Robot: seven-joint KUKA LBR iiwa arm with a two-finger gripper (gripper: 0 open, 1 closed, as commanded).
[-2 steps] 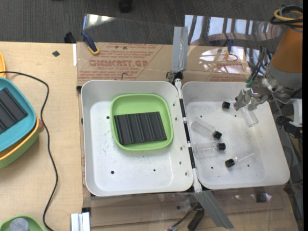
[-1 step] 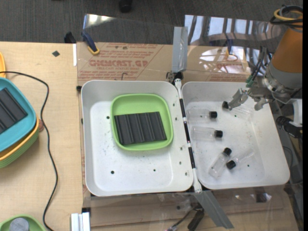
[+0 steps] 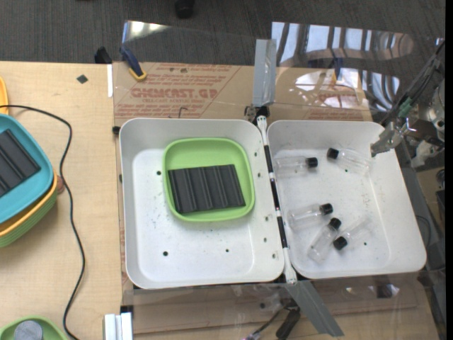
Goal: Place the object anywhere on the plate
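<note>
Sitting in the left bin, the green plate (image 3: 209, 154) carried a dark ribbed insert. Right of the plate, in the neighbouring bin, lay clear vials (image 3: 315, 212) with black caps: probably light, slick, rolling, best gripped across the body. Farther right, the tool (image 3: 386, 142) was blurred; its state I couldn't tell.

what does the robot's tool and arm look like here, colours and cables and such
At the camera view's right edge the tool appears as small pale grey metal pieces, thin and angular, tapering to a point. Behind it sits a bulkier light grey and white body with dark parts. Thin dark cables, with a small green spot on them, run up and away from it. Finer markings are too small to tell.
</note>
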